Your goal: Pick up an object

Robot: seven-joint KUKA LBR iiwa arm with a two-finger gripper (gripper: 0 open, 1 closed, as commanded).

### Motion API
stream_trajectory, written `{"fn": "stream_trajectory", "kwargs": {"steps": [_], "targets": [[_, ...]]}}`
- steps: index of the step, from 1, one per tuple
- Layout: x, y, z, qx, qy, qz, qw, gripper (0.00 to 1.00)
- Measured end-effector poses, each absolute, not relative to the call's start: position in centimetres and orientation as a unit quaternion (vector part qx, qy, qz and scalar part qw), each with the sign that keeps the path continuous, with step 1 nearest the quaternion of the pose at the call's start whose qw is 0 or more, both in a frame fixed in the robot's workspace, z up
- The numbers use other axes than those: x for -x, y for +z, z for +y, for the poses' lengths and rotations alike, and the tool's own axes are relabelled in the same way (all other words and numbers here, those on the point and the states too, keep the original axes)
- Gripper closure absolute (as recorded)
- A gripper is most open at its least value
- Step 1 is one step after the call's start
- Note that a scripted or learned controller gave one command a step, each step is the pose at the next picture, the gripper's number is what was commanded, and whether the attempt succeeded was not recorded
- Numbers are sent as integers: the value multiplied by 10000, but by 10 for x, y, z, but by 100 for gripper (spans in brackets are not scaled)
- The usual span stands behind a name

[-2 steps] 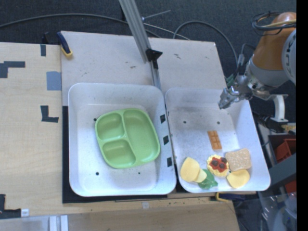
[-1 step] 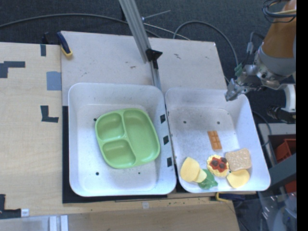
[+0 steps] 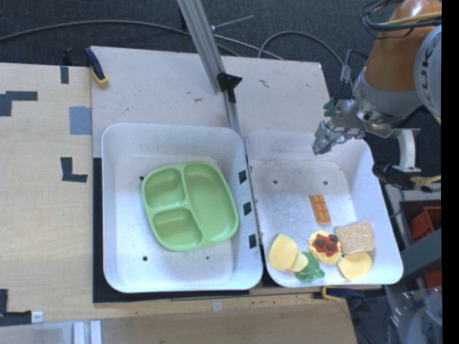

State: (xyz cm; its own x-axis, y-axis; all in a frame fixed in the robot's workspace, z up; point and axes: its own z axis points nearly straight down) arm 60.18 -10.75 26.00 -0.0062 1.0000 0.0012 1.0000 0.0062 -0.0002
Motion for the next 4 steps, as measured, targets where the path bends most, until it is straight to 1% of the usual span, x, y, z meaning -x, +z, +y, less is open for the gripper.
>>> {"fn": "stream_trajectory", "kwargs": {"steps": [1,3,4], "targets": [[-596,255,-64,7053,3,-7089,12,100],[-579,255,37,7046,6,-7096,14,100],[-570,242,87,7048,10,-7094,15,100]]}}
